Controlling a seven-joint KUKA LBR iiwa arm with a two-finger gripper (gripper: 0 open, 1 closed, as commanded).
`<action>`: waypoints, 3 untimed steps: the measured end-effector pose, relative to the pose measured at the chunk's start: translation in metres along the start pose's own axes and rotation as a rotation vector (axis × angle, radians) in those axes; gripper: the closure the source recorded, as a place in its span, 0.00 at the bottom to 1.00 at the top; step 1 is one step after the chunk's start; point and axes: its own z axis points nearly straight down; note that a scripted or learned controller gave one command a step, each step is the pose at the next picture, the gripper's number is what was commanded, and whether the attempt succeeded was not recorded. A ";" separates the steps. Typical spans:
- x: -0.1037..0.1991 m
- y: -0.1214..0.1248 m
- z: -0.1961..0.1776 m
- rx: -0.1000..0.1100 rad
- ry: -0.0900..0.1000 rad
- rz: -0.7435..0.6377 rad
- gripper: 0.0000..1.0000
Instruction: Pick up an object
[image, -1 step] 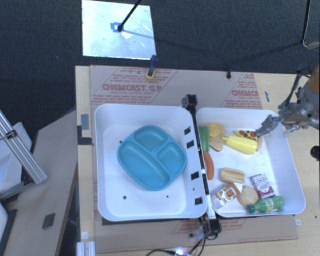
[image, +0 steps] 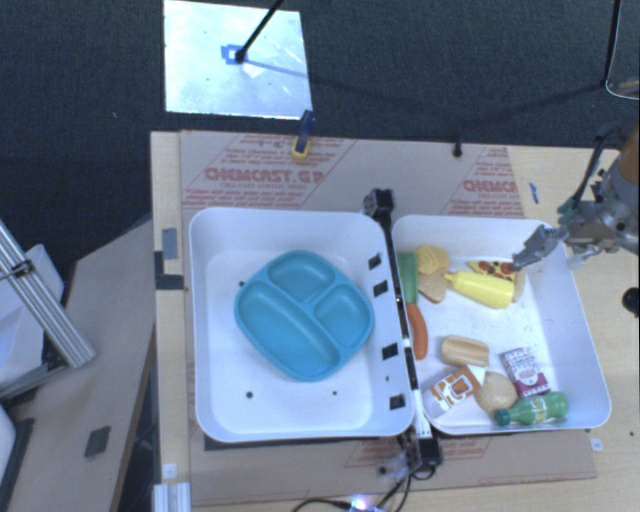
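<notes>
Two shallow white plastic bins sit side by side on the bench, smooth-walled with rounded corners. The left bin holds a teal plastic tray, a rounded square moulded into three compartments and lying flat, turned at an angle to the bin walls.

The right bin carries a scatter of toy food. Along its left wall lie a green vegetable and, below it, an orange carrot, both slim and elongated. Near the top are a bumpy yellow corn piece, a glossy yellow bottle lying on its side, and a pizza slice just above the bottle. Lower down rest a hot dog bun, a small printed carton, a red packet and a green bottle lying against the bottom wall.

From the right edge the arm reaches in over the right bin's upper right corner. Its gripper points leftward and down, its tip hanging just beside the pizza slice and the yellow bottle's end. Whether the tool's tips are apart or together cannot be told here; nothing is visibly clamped.
</notes>
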 end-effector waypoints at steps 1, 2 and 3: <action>0.007 0.005 0.059 0.004 0.001 0.000 0.00; -0.002 0.005 0.107 0.004 0.001 0.002 0.00; 0.004 0.003 0.168 0.006 0.002 0.002 0.00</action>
